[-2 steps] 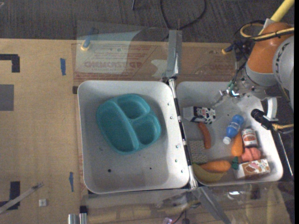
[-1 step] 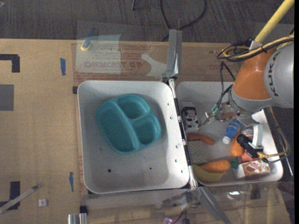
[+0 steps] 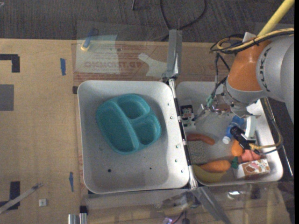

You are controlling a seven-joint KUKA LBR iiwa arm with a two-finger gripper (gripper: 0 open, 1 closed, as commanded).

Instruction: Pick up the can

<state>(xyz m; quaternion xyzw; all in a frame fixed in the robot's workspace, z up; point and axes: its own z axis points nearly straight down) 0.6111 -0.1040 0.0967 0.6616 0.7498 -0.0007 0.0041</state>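
Observation:
The grey arm with its orange band (image 3: pixel 245 73) reaches over the right bin (image 3: pixel 273 139) from the right. Its gripper (image 3: pixel 214 108) points down and left at the bin's upper middle, low over the floor. Silvery metal shows under the wrist there, and I cannot tell whether it is the can or part of the gripper. A small white object with a dark label (image 3: pixel 187 114) stands by the bin's left wall, a little left of the gripper and apart from it.
The right bin's lower half holds a red sausage (image 3: pixel 202 137), a carrot (image 3: pixel 216 165), a banana (image 3: pixel 207 174), a juice box (image 3: pixel 255 168), a blue-and-white bottle (image 3: pixel 233 128) and an orange (image 3: pixel 237 148). A teal divided plate (image 3: pixel 128 122) lies in the left bin (image 3: pixel 88 162).

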